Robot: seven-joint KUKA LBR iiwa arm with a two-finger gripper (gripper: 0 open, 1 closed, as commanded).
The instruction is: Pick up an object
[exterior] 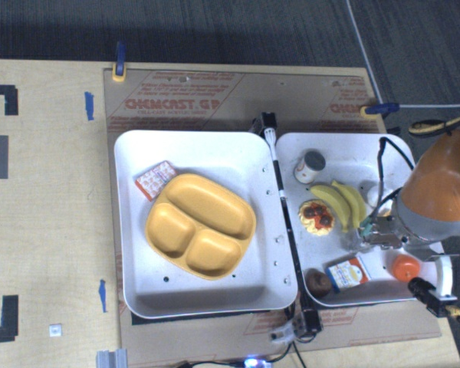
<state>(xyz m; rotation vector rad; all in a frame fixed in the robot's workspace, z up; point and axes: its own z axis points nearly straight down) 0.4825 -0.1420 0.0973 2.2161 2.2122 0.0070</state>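
The right bin holds a bunch of yellow bananas, a small round pastry with red topping, a grey can, a small carton, an orange ball and a dark brown object. My gripper reaches down into this bin from the right, just below the bananas' lower end and above the carton. The arm's grey body and orange band hang over the bin's right side.
The left bin holds a large yellow divided tray and a small red and white packet at its upper left. A black divider runs between the bins. Cables lie along the front edge.
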